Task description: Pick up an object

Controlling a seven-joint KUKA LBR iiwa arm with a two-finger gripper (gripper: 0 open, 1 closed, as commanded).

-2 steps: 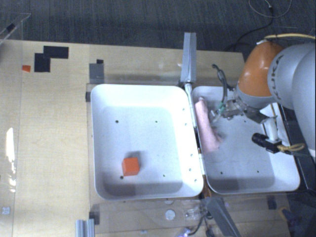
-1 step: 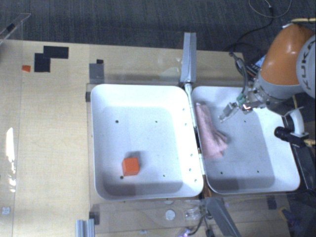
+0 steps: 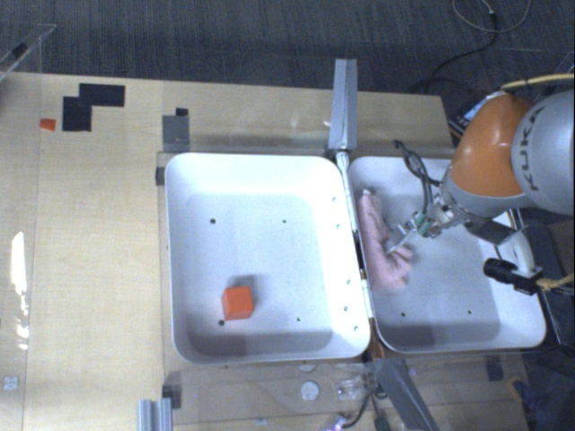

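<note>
From the overhead camera I count two white bins on the worktop (image 3: 99, 268). The left bin (image 3: 193, 241) holds one orange block (image 3: 238, 303) near its front. The right bin (image 3: 512, 326) holds one pink cloth (image 3: 379, 245) along its left wall. My claw (image 3: 406, 233) touches the cloth; I cannot tell its opening

Orange block (image 3: 238, 303), pink cloth (image 3: 381, 251) (bins (image 3: 269, 173) white)

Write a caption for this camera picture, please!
Gripper reaches a pink cloth in the right bin.
</note>
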